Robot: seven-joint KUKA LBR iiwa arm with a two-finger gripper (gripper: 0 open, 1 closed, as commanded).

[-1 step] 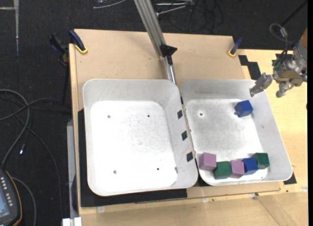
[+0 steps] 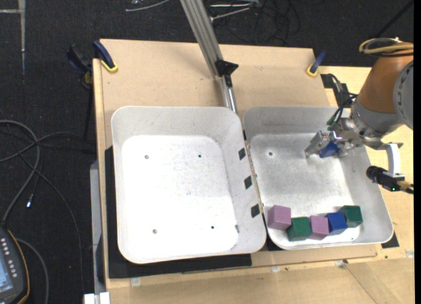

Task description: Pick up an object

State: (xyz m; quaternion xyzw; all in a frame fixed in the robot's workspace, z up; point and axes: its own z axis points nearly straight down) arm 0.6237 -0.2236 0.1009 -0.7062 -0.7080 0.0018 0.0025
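My gripper point(image 2: 322, 147) hangs over the upper right part of the right bin point(image 2: 289, 171), reaching in from the right. A small blue block point(image 2: 329, 151) shows between its fingers, which are shut on it. Along the bin's near edge lies a row of blocks: a purple block point(image 2: 279, 216), a green block point(image 2: 300, 228), a second purple block point(image 2: 320, 225), a blue block point(image 2: 337, 221) and another green block point(image 2: 352, 214).
The left bin point(image 2: 131, 164) stands beside the right one, their rims meeting in the middle. A metal pole point(image 2: 204, 29) slants over the bench's back edge. Clamps sit at the back corners of the bench.
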